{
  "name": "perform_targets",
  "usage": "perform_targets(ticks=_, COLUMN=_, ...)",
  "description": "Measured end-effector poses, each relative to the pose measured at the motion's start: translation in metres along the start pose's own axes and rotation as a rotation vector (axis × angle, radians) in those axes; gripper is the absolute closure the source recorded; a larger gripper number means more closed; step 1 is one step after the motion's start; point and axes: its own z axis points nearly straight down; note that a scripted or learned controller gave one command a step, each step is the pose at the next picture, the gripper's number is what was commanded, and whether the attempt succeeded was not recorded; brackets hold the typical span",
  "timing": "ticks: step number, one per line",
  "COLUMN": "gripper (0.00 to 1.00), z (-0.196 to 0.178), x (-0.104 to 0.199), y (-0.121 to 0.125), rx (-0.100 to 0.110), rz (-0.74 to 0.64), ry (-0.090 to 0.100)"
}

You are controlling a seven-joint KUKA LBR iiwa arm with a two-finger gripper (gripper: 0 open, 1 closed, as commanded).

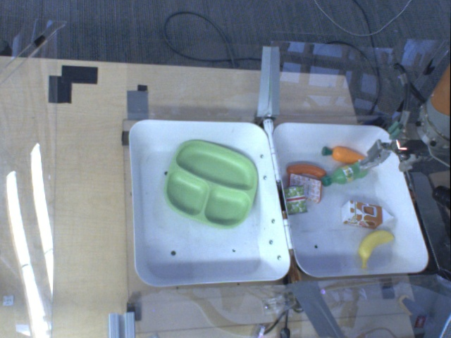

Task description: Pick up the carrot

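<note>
Where the right bin (416, 255) comes nearest to us, we see a yellow banana (373, 245) by its front edge, and just beyond it a small brown-and-white carton (363, 215). Further in, near the wall shared with the left bin (151, 259), a little patterned packet (303, 192) lies touching a reddish sausage-shaped piece (306, 169), while a green bottle (347, 174) lies on its side towards the middle. In the left bin we see a green divided plate (211, 182), slightly tilted. Beyond the bottle, near the right bin's far wall, the carrot (344, 153) lies flat, untouched. Our claw (380, 152) hangs just beside it on the right, and we cannot tell how it is set. Bare tabletop (84, 189) stretches left.
</note>
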Motion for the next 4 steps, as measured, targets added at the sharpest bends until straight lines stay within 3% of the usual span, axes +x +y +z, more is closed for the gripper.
perform_targets(ticks=1, gripper=0.0, z=0.055, x=0.003, y=0.047, rx=-0.001, rz=-0.161, ry=-0.001)
perform_targets(ticks=2, gripper=0.0, z=0.134, x=-0.007, y=0.105, rx=-0.016, rz=-0.132, ry=-0.006)
perform_targets(ticks=3, gripper=0.0, z=0.151, x=0.012, y=0.076, rx=-0.002, rz=-0.092, ry=-0.001)
perform_targets(ticks=4, gripper=1.0, z=0.137, x=0.013, y=0.078, rx=-0.007, rz=-0.096, ry=-0.001)
